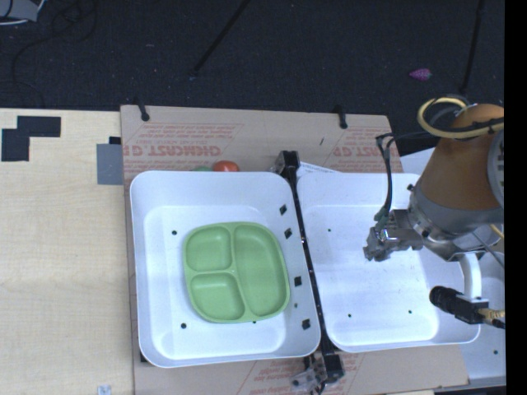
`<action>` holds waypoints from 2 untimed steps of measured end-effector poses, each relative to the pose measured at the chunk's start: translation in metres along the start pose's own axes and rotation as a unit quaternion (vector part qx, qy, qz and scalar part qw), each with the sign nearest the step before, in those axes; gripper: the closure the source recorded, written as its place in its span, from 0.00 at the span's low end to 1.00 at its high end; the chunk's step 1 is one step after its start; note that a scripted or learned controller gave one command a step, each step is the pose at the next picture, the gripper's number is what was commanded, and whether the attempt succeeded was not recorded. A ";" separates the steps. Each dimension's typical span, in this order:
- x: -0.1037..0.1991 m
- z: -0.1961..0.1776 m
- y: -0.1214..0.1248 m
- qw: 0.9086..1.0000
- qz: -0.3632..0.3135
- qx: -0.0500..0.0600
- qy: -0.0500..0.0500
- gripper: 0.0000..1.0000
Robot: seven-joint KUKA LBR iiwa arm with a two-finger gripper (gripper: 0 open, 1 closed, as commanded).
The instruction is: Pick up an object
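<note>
Green plate (236, 271): in left bin (156, 196) | tool (377, 248): over right bin (362, 319), grip unclear

From my remote seat, the gripper (378, 246) is too small and blurred for me to make out its shape clearly. The arm (461, 175) is cut off by the right edge. A red-orange object (225, 167) peeks over the back rim of the left bin (156, 220), mostly hidden behind it, with a sliver of green beside it; I cannot tell what either is.
</note>
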State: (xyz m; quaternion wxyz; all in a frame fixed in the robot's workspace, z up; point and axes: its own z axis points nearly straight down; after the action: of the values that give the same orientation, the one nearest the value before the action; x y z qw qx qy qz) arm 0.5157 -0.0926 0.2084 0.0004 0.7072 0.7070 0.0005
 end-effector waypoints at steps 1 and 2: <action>-0.001 -0.053 0.001 1.000 0.000 -0.001 0.000 1.00; 0.046 -0.036 0.013 1.000 -0.001 0.003 0.001 1.00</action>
State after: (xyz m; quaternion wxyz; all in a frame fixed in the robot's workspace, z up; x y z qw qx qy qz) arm 0.5283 -0.0468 0.2440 -0.0023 0.7064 0.7078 -0.0014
